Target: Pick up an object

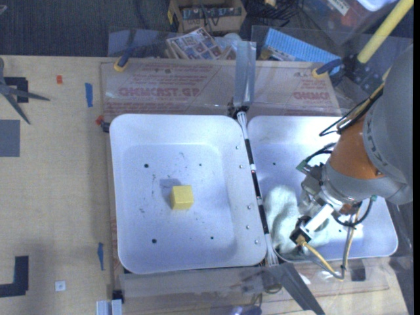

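Camera view: arm [357, 166] hangs over whitish lump [281, 205], right bin [289, 128].

Arm [384, 143] cut off at right edge; pale lump [281, 205] in right bin [289, 133] blurred.

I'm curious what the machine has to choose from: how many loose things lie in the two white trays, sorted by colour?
Yellow: 1, a small block in the bin on the view's left.
White: 1, a pale lump, blurred and soft-looking, in the bin on the view's right.
Total: 2
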{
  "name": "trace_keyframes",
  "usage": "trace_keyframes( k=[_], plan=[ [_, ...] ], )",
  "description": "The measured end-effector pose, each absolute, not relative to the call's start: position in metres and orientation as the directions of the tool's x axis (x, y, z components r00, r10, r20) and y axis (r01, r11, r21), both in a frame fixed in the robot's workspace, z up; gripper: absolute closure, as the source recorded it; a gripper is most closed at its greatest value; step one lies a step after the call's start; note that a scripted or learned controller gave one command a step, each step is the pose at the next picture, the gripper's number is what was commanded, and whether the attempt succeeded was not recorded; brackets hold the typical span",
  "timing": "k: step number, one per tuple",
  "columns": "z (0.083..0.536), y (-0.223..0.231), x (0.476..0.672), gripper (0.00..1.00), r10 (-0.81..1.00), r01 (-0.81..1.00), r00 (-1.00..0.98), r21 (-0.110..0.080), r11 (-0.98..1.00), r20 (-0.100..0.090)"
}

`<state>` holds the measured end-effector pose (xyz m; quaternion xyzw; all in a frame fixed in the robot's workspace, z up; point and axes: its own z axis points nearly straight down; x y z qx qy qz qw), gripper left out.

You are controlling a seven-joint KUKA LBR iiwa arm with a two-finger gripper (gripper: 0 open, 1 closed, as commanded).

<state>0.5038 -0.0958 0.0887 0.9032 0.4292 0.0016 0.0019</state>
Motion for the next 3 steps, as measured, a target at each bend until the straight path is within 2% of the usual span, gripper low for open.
trace_keyframes(
  k=[1,2,3],
  plan=[
    [0.146,-0.091,0.479,1.0,0.728,0.728,0.686,-0.002,-0.686,-0.002],
    [0.155,-0.092,0.479,1.0,0.728,0.728,0.685,-0.003,-0.685,-0.003],
    [0.208,-0.09,0.486,1.0,0.87,0.87,0.493,0.0,-0.493,-0.001]
  ],
)
